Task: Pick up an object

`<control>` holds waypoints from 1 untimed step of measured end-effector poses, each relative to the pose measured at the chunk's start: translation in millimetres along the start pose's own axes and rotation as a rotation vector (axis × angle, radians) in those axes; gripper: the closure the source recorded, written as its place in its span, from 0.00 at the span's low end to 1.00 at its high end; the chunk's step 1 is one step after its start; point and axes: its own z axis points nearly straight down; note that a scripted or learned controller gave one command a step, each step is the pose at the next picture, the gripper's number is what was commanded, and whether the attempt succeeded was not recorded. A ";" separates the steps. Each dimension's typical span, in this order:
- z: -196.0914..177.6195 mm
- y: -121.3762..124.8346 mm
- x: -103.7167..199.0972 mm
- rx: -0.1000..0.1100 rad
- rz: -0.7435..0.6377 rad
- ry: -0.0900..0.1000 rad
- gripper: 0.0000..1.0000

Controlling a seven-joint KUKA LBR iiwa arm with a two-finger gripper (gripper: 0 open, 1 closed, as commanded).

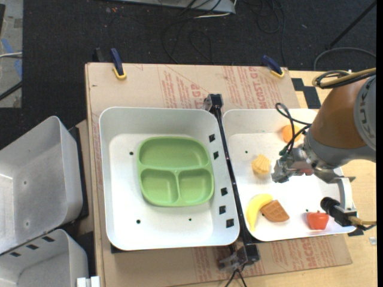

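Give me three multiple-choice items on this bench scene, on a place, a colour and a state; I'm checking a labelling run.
1. Where does the green tray lie? A) left bin B) right bin C) on the cardboard
2. What colour is the banana? A) blue B) yellow C) white
3. How does the gripper stand to the corn piece? A) beside it, apart B) clamped on it C) lifting it out of the bin

Key: 1 A, the tray rests in the left bin. 2 B, it is plainly yellow. 3 A, a gap of bin floor shows between them.
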 end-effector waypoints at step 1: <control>-62.1 -2.9 -2.1 -0.004 -0.006 -0.001 1.00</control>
